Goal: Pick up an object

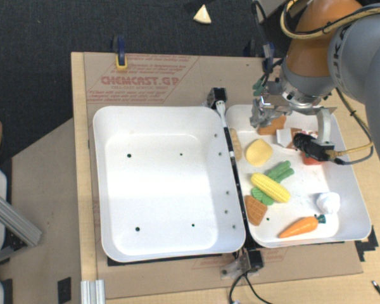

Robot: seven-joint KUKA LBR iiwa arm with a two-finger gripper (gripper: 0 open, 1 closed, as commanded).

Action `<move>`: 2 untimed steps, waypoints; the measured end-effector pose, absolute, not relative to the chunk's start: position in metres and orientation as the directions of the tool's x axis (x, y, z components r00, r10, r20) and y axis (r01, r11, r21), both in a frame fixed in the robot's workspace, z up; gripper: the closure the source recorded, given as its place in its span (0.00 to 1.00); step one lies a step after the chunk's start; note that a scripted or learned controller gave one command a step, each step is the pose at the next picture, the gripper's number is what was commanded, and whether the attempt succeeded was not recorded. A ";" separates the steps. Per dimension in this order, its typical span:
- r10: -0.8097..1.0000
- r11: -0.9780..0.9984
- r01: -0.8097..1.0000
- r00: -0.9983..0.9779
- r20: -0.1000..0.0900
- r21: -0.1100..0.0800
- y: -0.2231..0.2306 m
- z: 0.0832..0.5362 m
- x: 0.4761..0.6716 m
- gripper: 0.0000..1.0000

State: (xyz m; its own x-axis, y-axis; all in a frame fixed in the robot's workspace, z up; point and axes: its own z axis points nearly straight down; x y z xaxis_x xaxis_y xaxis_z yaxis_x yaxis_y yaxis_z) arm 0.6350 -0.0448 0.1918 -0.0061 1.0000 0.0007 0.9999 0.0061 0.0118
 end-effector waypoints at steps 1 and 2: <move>1.000 0.012 1.000 -0.012 0.004 0.018 0.044 0.322 0.627 1.00; 1.000 0.005 1.000 -0.005 0.002 0.009 0.066 0.372 0.604 1.00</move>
